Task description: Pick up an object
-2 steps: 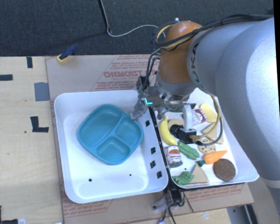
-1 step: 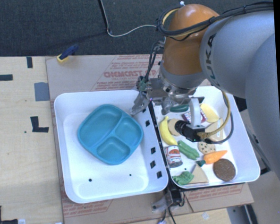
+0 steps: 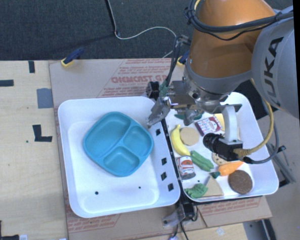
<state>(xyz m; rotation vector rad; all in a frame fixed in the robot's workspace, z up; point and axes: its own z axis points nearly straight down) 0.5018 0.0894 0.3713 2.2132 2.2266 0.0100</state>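
Clutter fills my right bin [image 3: 259, 130]: banana [image 3: 179, 140], carrot [image 3: 230, 168], can [image 3: 186, 167], all candidates. My end effector [image 3: 190, 107] hangs above the bin's upper left, whether open or closed I cannot tell. Blue plate [image 3: 118, 143] occupies the left bin [image 3: 74, 162].

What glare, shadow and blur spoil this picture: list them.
Camera view: soft, even light; the arm looms large and slightly blurred, with a bright sheen on its orange band; faint shadow under the blue plate in the left bin; small toy foods in the right bin stay sharp enough to tell apart.
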